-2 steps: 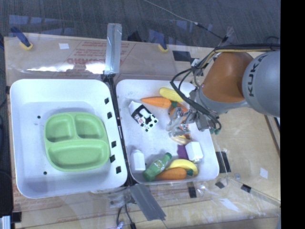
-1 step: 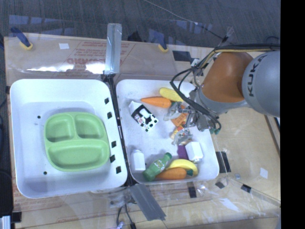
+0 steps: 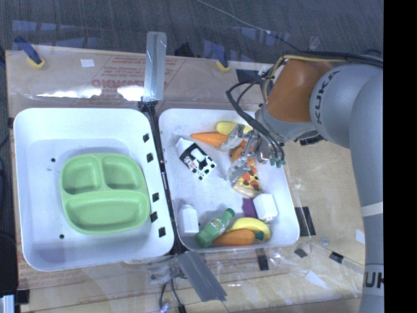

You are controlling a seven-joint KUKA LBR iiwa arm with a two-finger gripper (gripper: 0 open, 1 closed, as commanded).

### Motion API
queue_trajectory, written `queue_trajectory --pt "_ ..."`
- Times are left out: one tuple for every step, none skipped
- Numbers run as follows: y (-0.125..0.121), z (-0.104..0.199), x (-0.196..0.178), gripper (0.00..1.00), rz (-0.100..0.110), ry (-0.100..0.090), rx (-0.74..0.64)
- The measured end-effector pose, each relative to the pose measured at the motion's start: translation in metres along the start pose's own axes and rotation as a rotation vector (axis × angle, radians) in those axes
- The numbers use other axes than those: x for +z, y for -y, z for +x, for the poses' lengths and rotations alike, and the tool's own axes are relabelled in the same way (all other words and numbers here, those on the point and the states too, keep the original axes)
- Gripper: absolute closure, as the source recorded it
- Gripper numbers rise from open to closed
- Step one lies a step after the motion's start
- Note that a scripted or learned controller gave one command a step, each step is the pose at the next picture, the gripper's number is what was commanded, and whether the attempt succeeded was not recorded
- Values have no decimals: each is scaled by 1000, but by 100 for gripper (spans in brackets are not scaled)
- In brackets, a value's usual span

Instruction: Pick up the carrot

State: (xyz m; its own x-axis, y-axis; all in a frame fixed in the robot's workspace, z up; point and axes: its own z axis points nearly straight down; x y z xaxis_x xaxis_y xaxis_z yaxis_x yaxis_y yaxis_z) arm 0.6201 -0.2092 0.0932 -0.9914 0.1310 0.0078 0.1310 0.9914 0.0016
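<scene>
We find the carrot (image 3: 210,137) lying in the right bin (image 3: 171,175), near its upper wall, tip pointing left. Just beside it on the right hangs the gripper (image 3: 242,154); we cannot tell its finger state. A banana (image 3: 250,225) and green bottle (image 3: 215,227) lie along the lower wall. The left bin (image 3: 26,175) bears a green plate (image 3: 103,192).

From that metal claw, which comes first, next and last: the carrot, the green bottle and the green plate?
Measured from the gripper in the camera view:
1. The carrot, just to its left in the right bin, near the far wall.
2. The green bottle, lying at the near edge of the same bin.
3. The green plate, across the divider in the left bin.
</scene>
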Motion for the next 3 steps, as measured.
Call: queue_trajectory --pt "-47 -8 1 0 8 -12 324" --pt "-49 -13 -11 100 6 7 316" --pt "-103 20 -74 100 -3 11 693"
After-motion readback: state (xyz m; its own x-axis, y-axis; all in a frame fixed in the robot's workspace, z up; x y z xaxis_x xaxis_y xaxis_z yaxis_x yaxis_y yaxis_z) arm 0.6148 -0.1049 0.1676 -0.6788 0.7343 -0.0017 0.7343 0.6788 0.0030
